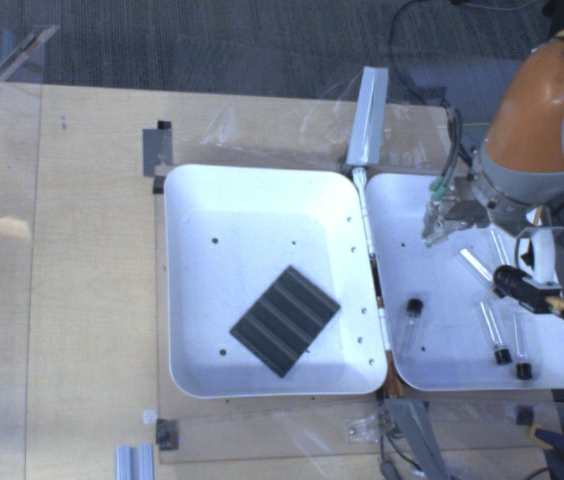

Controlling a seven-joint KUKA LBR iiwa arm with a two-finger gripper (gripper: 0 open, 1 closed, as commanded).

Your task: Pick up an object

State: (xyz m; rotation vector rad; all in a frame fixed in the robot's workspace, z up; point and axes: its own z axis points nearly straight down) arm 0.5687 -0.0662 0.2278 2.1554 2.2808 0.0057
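Observation:
A dark ribbed rectangular block [285, 320] lies at a slant in the left bin [194, 200], toward its front. The right bin [394, 203] holds several clear vials with black caps: one [412, 320] near its left wall, two [493, 332] [520, 354] at the front right, and another [474, 263] nearer the middle. My gripper [440, 220] hangs over the back part of the right bin, above and left of the middle vial. Nothing shows in its grasp.
A metal bar [367, 118] stands behind the seam between the two bins. A small dark clamp [158, 148] sits at the left bin's back left corner. The wooden bench [62, 268] stretches bare to the left.

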